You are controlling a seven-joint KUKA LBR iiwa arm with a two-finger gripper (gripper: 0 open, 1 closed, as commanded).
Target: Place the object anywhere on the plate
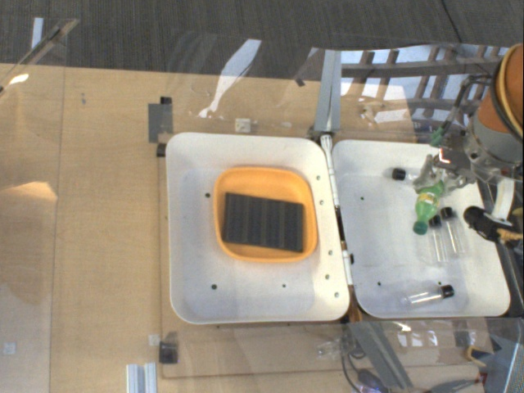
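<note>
- Lengthwise in right white bin (491,301): small green plastic bottle (426,207), cap end toward camera.
- Directly above bottle: metal two-finger gripper (436,173), touching its upper end; grip state unclear.

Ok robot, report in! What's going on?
Tool over right bin, just above green bottle. Orange plate waiting in left bin. Clear tubes lying nearby.

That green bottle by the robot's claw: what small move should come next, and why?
Probably lift it straight up. The gripper sits right over the green bottle in the right bin, while the orange plate waits in the left bin.
</note>
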